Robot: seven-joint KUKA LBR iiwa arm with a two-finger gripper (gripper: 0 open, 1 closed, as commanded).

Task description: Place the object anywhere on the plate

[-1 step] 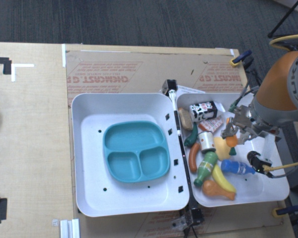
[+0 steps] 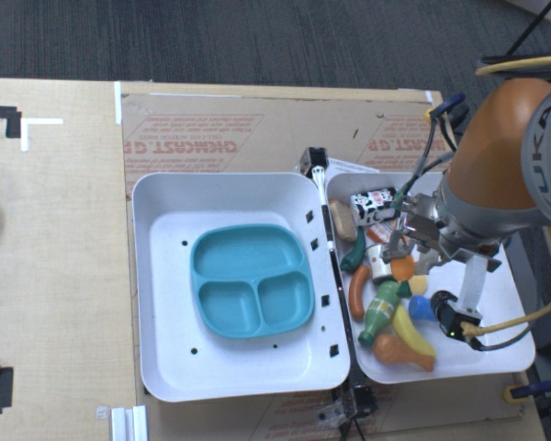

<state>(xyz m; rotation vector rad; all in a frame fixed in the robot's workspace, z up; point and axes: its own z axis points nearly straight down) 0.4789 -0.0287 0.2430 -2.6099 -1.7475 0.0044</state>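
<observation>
**Crowded bin, hidden grip: a pick that could easily miss**

Nearest the camera, the grey arm with its orange band (image 2: 510,145) bulked over the right-hand white bin (image 2: 510,361), and the gripper (image 2: 402,244) sat low among a packed heap of toy food. Whether its jaws were open, closed or gripping anything could not be told; the wrist covered them.

Around it lay a green plastic bottle (image 2: 379,309), a yellow toy banana (image 2: 413,331), an orange pear-shaped piece (image 2: 406,353), a blue lump (image 2: 421,308) and a black-and-white patterned block (image 2: 373,204), most touching their neighbours. Which one was the task's object was unclear; all of them lay in the right bin.

The teal three-compartment plastic plate (image 2: 252,278) waited in the left-hand white bin (image 2: 156,338), bare.

Risk, as a judgement: with pieces so tightly packed, the gripper could pinch two at once, nudge the target aside, or lift nothing. Rounded plastic could also slip free while crossing the wall between the bins.
</observation>
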